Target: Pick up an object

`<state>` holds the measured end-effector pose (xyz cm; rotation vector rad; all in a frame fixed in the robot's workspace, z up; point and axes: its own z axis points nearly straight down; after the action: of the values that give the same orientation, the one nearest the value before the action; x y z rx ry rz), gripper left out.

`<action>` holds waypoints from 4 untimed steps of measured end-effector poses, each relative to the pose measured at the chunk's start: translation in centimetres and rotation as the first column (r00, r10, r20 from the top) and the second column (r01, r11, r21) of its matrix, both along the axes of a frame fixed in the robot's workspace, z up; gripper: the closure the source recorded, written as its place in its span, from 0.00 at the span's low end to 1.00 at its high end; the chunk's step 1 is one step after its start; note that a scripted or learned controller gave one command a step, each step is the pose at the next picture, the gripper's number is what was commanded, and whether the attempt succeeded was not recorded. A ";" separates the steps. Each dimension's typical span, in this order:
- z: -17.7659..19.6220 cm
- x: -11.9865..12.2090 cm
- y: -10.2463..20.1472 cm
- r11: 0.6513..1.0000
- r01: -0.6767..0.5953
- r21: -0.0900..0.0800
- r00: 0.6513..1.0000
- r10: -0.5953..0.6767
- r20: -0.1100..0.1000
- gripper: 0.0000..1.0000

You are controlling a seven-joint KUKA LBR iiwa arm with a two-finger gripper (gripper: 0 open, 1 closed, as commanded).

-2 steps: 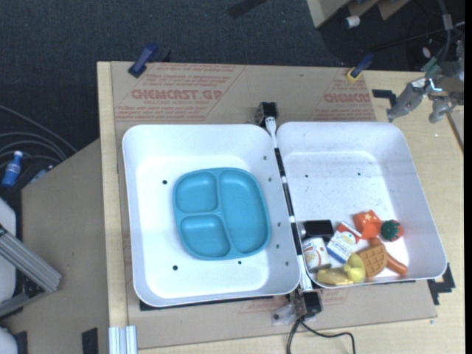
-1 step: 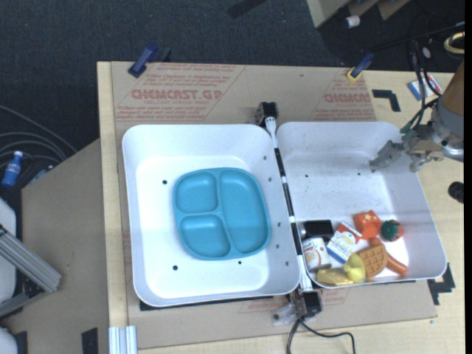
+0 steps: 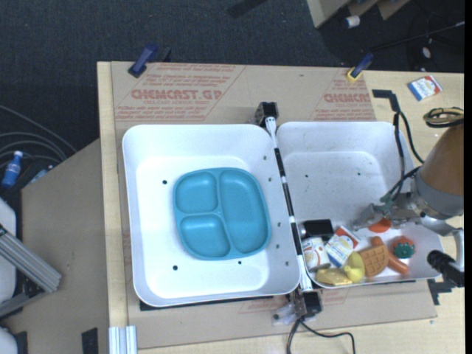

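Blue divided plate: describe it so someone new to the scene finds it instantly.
Start from the two shallow white bins on the bench and take the left bin. Lying flat in its middle is the light blue plastic plate, a rounded rectangle split into three compartments. The small toy foods are all heaped in the right bin's near corner, so nothing sits beside it.

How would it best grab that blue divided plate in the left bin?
By the raised outer rim of the blue divided plate, pinched from straight above. It lies flat in the left bin, so only its edge offers anything to pinch. That is a judgement.
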<state>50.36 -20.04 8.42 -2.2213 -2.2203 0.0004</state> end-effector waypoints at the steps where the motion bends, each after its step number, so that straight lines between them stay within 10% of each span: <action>1: 1.0 0.1 0.0 1.000 0.001 -0.001 1.000 -0.001 0.002 1.00; 2: 1.0 0.0 0.0 1.000 0.001 -0.001 1.000 -0.001 0.002 0.00; 3: 0.0 6.4 6.4 1.000 -0.002 0.000 1.000 0.002 0.001 0.00; 4: 1.0 6.4 6.3 1.000 -0.001 -0.001 1.000 0.001 0.003 1.00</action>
<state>56.76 -13.75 9.44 -2.2220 -2.2231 -0.0014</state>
